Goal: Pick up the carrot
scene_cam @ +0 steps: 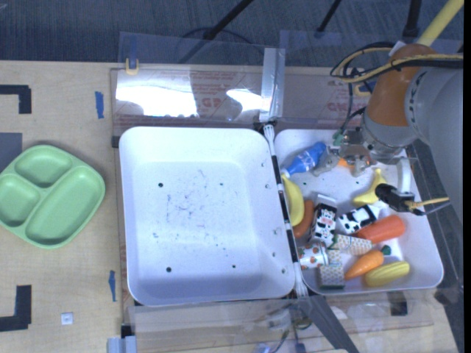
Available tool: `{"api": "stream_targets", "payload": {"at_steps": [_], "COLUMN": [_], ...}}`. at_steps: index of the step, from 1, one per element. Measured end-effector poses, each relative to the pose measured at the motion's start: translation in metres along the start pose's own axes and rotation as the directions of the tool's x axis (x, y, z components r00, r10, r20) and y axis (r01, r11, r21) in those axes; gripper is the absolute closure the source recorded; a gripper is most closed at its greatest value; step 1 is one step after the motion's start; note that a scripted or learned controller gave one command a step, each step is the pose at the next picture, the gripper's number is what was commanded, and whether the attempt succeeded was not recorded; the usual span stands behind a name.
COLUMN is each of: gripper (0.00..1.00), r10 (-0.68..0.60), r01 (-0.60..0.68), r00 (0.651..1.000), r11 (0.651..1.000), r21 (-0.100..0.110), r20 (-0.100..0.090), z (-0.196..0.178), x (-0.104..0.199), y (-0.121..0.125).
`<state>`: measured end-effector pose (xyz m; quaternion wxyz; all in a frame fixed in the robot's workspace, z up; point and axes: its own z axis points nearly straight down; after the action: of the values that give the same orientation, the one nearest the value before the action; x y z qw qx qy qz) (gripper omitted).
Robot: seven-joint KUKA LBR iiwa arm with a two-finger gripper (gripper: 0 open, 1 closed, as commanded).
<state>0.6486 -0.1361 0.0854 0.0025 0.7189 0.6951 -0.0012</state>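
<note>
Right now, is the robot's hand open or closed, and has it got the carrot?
Gripper: low over the right bin's far end; open or closed cannot be told. No carrot in it.

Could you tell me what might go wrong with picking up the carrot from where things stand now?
1. The end effector sits at the right bin's far side by the blue bottle, away from the carrot near the front; it may close on the wrong item.
2. A second, larger carrot lies nearby and could be taken instead.
3. The carrot is wedged against a lemon and a cracker, so the grip may slip or drag neighbours.
</note>
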Motion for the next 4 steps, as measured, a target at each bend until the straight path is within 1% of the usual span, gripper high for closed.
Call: {"api": "stream_targets", "payload": {"at_steps": [1, 2, 3, 4], "gripper": [0.00, 0.00, 0.00, 0.00], "r10": [-0.135, -0.004, 0.328, 0.488], "r01": [0.135, 0.004, -0.328, -0.487], "r00": [0.991, 1.000, 0.945, 0.873], "r11": [0.991, 1.000, 0.944, 0.873], "r21": [0.000, -0.030, -0.024, 0.006], "r20": [-0.004, -0.003, -0.008, -0.001], "z": [-0.059, -0.021, -0.009, -0.141], "x": [-0.058, -0.051, -0.017, -0.016], "y": [0.021, -0.025, -0.072, -0.101]}}
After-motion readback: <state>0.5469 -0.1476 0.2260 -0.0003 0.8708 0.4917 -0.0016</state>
